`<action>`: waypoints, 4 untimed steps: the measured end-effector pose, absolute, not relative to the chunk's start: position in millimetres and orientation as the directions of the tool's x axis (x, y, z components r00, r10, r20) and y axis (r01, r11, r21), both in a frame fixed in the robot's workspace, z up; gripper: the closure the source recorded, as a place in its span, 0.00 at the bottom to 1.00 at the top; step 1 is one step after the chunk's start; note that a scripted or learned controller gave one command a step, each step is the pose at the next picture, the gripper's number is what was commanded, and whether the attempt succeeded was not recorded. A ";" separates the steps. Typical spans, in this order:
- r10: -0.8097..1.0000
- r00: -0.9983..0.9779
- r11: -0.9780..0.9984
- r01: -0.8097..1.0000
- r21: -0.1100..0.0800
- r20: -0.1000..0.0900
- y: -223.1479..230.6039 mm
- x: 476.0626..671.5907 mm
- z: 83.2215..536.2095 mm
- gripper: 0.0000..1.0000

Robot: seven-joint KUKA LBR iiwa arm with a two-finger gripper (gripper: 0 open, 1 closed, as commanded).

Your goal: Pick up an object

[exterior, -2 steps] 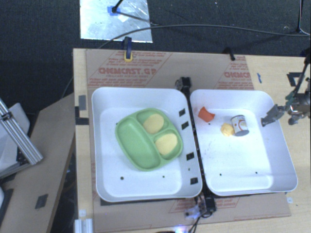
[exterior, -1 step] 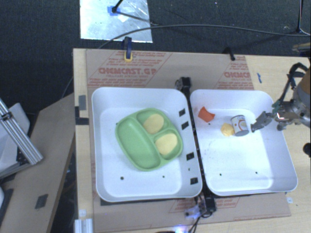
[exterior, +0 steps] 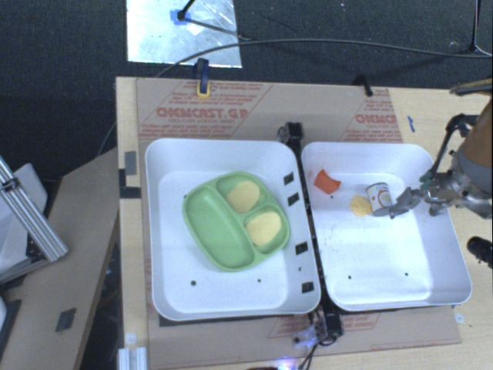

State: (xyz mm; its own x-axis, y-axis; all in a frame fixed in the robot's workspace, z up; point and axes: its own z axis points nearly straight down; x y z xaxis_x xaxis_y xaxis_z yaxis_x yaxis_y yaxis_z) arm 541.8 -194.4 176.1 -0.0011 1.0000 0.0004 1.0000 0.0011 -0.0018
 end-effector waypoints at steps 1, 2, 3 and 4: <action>1.000 -0.001 0.001 1.000 -0.001 0.000 -201.8 536.3 128.8 0.00; 1.000 -0.001 0.001 1.000 0.004 -0.002 -201.8 538.0 141.8 1.00; 1.000 -0.004 0.004 1.000 0.006 -0.002 -199.6 537.4 185.9 1.00; 1.000 -0.005 0.005 1.000 0.009 -0.003 -203.6 535.4 249.7 1.00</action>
